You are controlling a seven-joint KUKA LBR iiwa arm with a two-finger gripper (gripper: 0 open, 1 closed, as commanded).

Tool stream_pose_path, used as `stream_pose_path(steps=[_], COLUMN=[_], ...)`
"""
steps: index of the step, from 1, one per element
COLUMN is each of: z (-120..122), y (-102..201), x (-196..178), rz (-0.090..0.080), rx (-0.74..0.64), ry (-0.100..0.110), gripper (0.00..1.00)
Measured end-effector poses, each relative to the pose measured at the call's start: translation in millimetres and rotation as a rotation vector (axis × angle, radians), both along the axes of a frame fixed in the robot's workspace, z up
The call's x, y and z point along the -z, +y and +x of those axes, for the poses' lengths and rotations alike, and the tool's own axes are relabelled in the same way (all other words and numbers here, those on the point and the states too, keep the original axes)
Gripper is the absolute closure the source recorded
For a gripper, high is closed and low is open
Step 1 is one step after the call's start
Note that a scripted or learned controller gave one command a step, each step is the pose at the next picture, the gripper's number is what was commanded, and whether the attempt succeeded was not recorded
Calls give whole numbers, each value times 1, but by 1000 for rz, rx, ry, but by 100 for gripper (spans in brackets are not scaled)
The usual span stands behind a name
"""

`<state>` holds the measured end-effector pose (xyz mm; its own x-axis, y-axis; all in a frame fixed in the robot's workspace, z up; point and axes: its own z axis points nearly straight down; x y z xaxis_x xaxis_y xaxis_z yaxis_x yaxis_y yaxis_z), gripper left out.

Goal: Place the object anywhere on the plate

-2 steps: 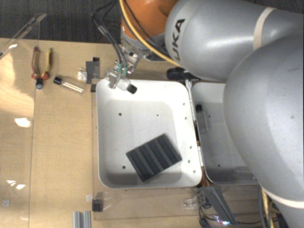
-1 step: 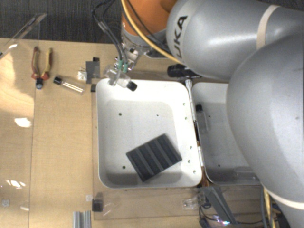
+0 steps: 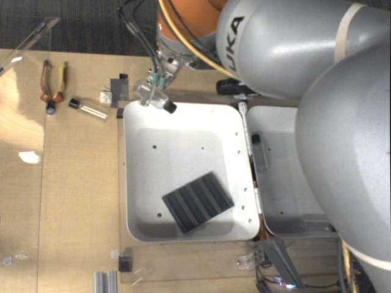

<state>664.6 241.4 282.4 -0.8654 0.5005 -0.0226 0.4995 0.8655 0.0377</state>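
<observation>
Overhead, fingers (image 3: 156,95) of unclear spread at the left bin (image 3: 137,163) rim; ribbed dark block (image 3: 197,202) near its front wall.

— What fills the top of the frame?
— Dark grey carpet (image 3: 73,5), behind the light wooden bench (image 3: 67,188).
— And the upper left?
— Red-handled pliers (image 3: 53,84) lie on the bench there, with bright glare patches on the wood nearby.

The arm (image 3: 305,47) covers most of the right bin (image 3: 275,163). Gripper (image 3: 156,93) is kinda blurry, can't make out the fingers.
</observation>
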Motion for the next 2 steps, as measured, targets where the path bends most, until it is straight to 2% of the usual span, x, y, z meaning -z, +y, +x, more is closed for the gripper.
stream_pose_path(steps=[1,2], z=[-5,-7], y=[-6,-6], x=[-21,24], rz=[-23,-24], rx=[-203,-278], ry=[28,28], gripper=[100,100])
